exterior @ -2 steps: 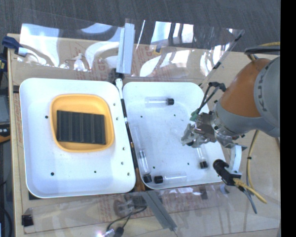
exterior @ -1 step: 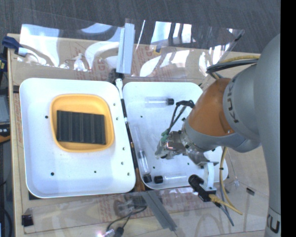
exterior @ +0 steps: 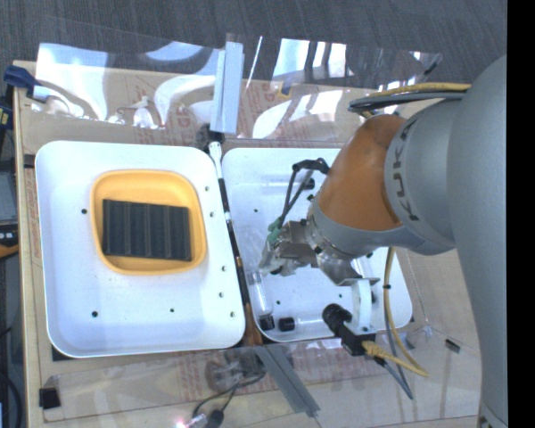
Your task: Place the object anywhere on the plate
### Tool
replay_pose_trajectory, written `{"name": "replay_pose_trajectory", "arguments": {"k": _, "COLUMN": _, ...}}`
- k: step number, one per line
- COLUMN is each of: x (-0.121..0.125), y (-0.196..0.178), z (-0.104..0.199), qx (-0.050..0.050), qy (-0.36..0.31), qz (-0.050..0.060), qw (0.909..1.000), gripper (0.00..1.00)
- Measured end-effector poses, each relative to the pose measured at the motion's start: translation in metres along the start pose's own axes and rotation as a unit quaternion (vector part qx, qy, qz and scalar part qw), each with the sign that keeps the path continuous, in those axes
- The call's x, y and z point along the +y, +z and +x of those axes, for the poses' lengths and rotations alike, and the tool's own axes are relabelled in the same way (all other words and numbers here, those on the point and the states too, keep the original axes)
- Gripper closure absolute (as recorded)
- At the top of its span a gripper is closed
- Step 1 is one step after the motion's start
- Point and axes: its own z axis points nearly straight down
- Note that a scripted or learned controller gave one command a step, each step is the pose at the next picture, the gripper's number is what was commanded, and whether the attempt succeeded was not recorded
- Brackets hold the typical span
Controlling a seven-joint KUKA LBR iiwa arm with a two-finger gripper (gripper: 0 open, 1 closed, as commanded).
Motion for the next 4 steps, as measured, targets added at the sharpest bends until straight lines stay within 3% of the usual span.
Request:
{"name": "replay_pose_trajectory", "arguments": {"k": 2, "x": 0.098, "y": -0.019, "z": 0.065, "qx": -0.001, "qy": -0.106, "qz": 0.0, "qw": 0.9943, "gripper": 1.0}}
{"name": "replay_pose_trajectory", "arguments": {"k": 3, "x": 0.098, "y": -0.019, "z": 0.065, "qx": -0.001, "qy": -0.107, "qz": 0.0, "qw": 0.9943, "gripper": 0.0}}
{"name": "replay_pose_trajectory", "arguments": {"k": 4, "x": 0.133, "y": -0.003, "z": 0.113, "qx": -0.001, "qy": -0.168, "qz": -0.001, "qw": 0.9858, "gripper": 0.0}}
